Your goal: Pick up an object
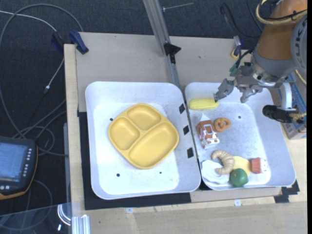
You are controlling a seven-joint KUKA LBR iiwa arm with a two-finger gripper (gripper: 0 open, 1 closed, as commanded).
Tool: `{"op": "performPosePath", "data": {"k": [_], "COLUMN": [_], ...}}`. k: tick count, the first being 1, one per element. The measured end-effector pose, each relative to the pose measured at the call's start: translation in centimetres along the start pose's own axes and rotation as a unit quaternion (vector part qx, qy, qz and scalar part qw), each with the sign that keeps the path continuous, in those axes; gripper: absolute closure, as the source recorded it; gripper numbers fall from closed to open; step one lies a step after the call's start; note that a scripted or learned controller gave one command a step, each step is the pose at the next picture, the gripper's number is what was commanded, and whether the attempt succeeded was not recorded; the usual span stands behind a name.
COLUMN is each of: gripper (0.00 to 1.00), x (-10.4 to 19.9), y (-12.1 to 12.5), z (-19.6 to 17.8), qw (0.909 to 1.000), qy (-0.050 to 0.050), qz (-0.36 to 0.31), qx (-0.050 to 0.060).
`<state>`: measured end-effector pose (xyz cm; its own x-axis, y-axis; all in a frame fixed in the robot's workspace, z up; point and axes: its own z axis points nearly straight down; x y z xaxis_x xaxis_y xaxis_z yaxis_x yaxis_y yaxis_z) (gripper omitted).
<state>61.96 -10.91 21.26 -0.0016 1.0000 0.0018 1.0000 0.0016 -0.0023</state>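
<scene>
Green ball (238,177) sits nearest you; the fingers (224,89) hang spread and empty beside the corn (203,104). You're approaching: lower, then clench.

Arm (280,30): rounded housing, grey on the outer shell; a broad orange band (287,13) covers the upper segment; a yellow cable (267,4) loops over the top of the band, beside a dark cable. Wrist (265,72): grey, narrowing into a metallic flange with small dark fittings; thin green and yellow wires (237,52) run along its left side. Gripper (234,92): bare grey metal body; two slim grey fingers (223,91) extend from it, each ending in a darker tip. Surface finish: smooth and slightly glossy on the orange band; matt on the grey parts.
</scene>
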Motion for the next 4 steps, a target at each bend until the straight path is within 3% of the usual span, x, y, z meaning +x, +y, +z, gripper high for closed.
{"op": "performPosePath", "data": {"k": [1,2,3,4], "gripper": [0.00,0.00,0.00,0.00], "x": [0.0,0.7,1.0,1.1], "y": [0.0,-0.6,-0.2,0.2], "z": [0.0,4.7,10.3,11.6], "qw": [1.0000,1.0000,1.0000,1.0000], "qy": [0.000,0.000,0.002,-0.001], "qz": [0.000,0.001,0.001,0.000], "qx": [0.000,0.002,-0.002,-0.004]}}
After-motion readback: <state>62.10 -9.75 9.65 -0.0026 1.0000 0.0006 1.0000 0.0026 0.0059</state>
